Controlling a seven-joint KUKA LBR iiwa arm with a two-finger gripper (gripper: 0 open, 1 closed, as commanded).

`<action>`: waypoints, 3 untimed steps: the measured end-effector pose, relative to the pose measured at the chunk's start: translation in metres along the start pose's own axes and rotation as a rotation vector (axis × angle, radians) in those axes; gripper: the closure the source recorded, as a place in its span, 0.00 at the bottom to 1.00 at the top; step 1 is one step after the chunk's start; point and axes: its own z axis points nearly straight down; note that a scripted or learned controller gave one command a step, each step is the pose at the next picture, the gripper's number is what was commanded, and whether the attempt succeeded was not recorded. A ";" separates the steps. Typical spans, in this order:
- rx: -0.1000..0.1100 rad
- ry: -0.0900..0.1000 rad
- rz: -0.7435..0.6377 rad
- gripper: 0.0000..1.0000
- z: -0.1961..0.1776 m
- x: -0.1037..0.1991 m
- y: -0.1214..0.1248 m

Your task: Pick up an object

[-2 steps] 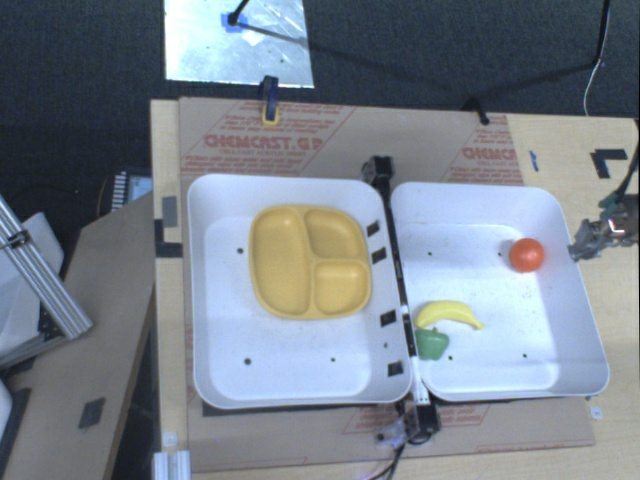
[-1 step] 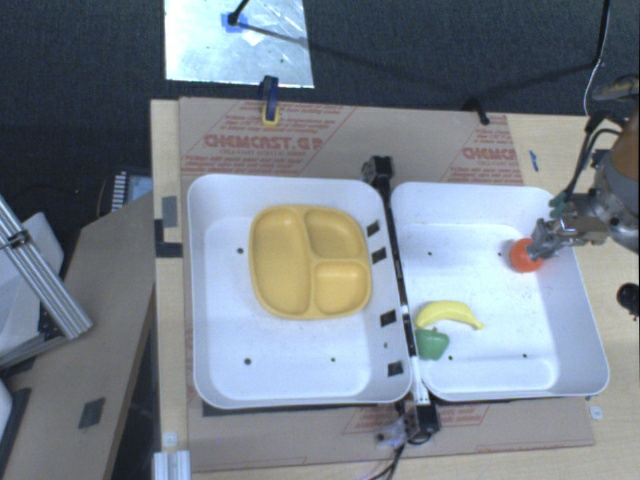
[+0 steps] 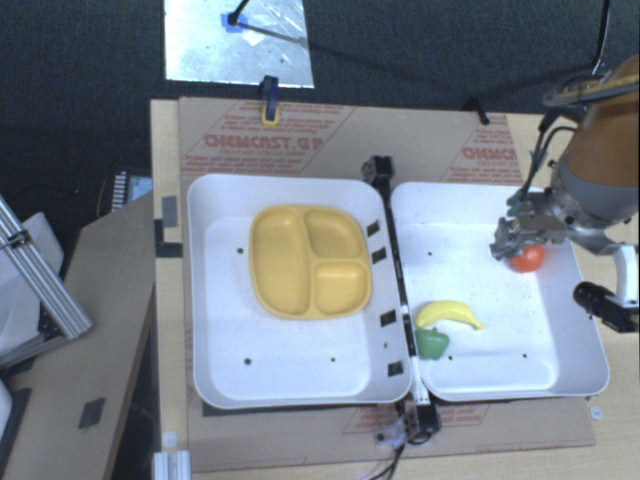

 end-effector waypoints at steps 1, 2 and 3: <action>-0.001 0.000 -0.001 1.00 0.006 0.041 0.012; -0.001 0.001 -0.001 1.00 0.000 0.090 0.026; -0.001 0.001 -0.001 1.00 -0.001 0.142 0.042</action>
